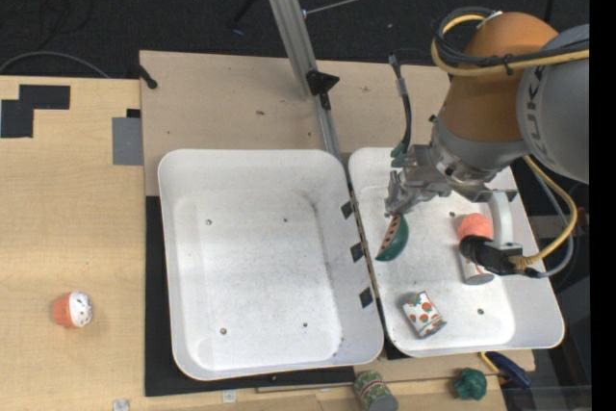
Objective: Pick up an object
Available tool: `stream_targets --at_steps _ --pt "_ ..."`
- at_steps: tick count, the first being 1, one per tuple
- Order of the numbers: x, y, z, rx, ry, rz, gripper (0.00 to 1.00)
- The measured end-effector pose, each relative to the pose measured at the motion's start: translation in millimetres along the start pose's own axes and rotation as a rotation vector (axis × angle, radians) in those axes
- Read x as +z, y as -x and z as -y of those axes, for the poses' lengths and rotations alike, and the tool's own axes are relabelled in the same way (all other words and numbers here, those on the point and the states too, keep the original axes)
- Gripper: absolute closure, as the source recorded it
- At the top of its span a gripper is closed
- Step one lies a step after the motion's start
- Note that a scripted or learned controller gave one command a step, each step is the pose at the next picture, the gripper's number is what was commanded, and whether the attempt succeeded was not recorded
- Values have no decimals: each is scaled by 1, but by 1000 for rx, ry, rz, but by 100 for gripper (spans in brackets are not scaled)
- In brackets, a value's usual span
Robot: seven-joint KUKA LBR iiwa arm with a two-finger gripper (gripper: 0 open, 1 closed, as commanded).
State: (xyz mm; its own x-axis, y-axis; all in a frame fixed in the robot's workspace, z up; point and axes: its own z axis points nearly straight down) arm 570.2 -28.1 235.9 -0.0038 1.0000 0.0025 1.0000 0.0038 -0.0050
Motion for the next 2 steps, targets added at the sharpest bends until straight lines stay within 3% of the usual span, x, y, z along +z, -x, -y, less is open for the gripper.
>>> stream_targets --at_steps 1,2 --pt "13 -52 -7 0 -2 1 100" --pt "1 -104 -13 0 3 2 100"
